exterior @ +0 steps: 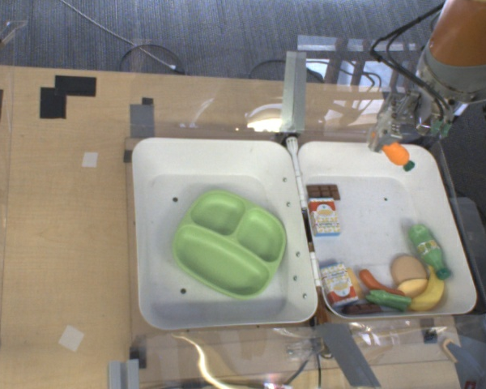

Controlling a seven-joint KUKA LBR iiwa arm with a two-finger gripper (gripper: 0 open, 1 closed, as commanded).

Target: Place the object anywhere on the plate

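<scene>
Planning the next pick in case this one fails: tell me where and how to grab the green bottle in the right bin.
Grip the green bottle across its wide body, coming straight down from above. It lies flat on its side, cap end near the banana, so its long sides are exposed. Set the fingers across the bottle's width, clear of the bin's right wall.

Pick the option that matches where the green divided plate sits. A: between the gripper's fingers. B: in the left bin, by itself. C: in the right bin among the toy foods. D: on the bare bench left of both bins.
B: the green plate lies flat on the floor of the left bin, while the toy foods, such as the banana, are in the right bin.
</scene>
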